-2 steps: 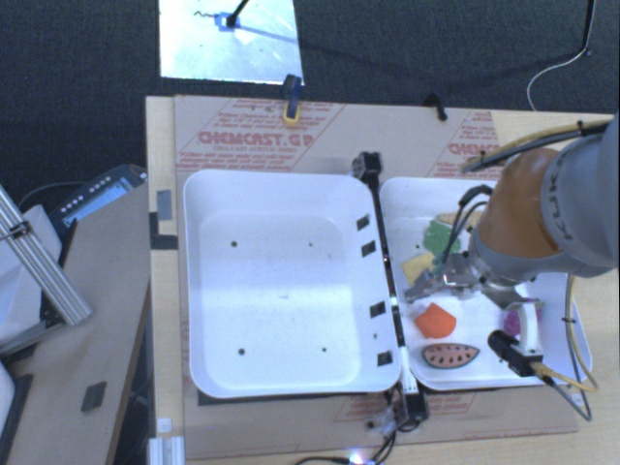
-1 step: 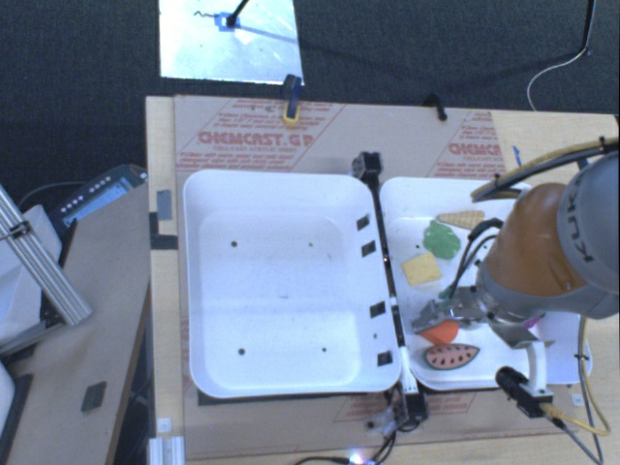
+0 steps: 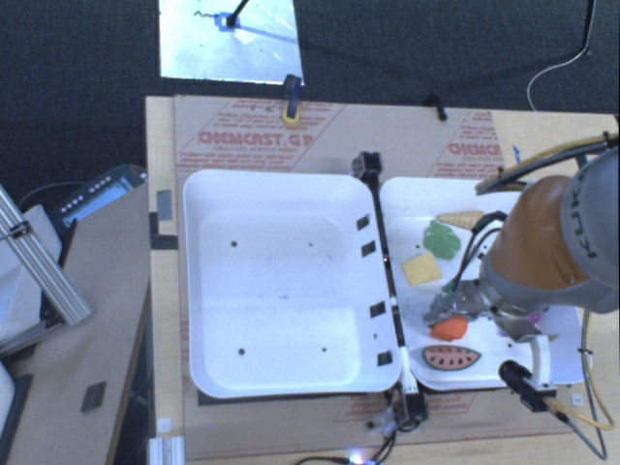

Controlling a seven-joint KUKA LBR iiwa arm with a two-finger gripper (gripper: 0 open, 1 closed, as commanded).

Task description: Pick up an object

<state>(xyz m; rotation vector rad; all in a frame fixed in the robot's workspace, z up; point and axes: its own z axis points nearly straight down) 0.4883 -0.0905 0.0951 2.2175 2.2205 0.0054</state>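
Near edge of bench [image 3: 291, 415]: small dark connector clutter at the front where the two bins meet.

Right bin [image 3: 407, 197], front edge: watermelon slice [image 3: 451, 358] lying flat, red face up, green rind toward the front rim. Just behind it, orange round object [image 3: 449, 329], looks like a small tomato or orange toy.

Gripper [image 3: 444, 308] sits directly over the orange object, tips at or touching its top-rear edge. Metal fingers are bunched and partly masked by the wrist, so I cannot tell if they are spread or closed. Nothing visibly clamped between them; the orange object looks to be resting on the bin floor.

Arm [image 3: 542, 250] comes in from the right side, orange band above the wrist, covering much of the right bin's right half. Black cable loops from the wrist area up toward the bin's rear.

Further back in the right bin: yellow block [image 3: 420, 269] near the left wall, tilted as a diamond. Behind that, green leafy piece [image 3: 442, 240], just beside the yellow one. At the rear, pale tan wedge [image 3: 460, 220], partly hidden by the arm.

Left bin [image 3: 281, 279]: white floor, four small dark dots.

Far edge of bench: yellow clamp [image 3: 292, 114] on the cardboard sheet. Beyond it, shiny metal plate [image 3: 230, 27] on dark carpet.
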